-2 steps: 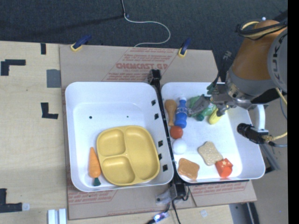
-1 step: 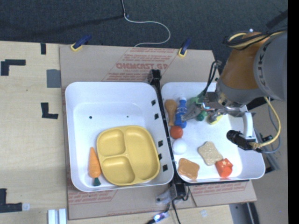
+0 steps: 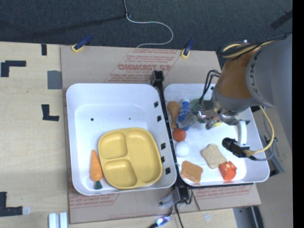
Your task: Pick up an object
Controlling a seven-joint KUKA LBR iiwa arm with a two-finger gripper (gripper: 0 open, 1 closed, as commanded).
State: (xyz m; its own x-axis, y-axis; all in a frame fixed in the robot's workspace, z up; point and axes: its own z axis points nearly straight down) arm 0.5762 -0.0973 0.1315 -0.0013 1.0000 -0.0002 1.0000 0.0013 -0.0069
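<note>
Cannot tell whether the gripper [image 3: 207, 117] is spread or pressed together; hidden under the wrist and its cables. Nothing seen held in it. Hovers low inside the bin [image 3: 256, 177] on the arm's side, near its back half.

Likeliest target, by judgement: the blue bottle [image 3: 184, 113], just beside the gripper on the side toward the other bin [image 3: 76, 99]. Lies packed against a brown lump [image 3: 173, 109], itself close to the dividing wall.

Risks from here:
- Closing on two things at once, since bottle and brown lump touch.
- Knocking the bottle sideways into the wall instead of straddling it, given the crowding there.
- Sending the red ball [image 3: 179, 135] or the white egg [image 3: 182, 149] rolling; both round, both just beyond the bottle toward the front edge.
- Closing on air if dropped straight down, as bare floor seems to lie right beneath.
- Snagging the loose cables on the bin rim.

Count, under and around the gripper: one blue bottle, one brown lump, one red ball, one white egg, one bread slice [image 3: 213, 156], one orange bun [image 3: 191, 171], one red pepper [image 3: 228, 170]. Seven in all, the last three well clear toward the front.

Count, well apart in the other bin: one yellow plate [image 3: 129, 156], one carrot [image 3: 96, 165] just beside it. Two bins.
</note>
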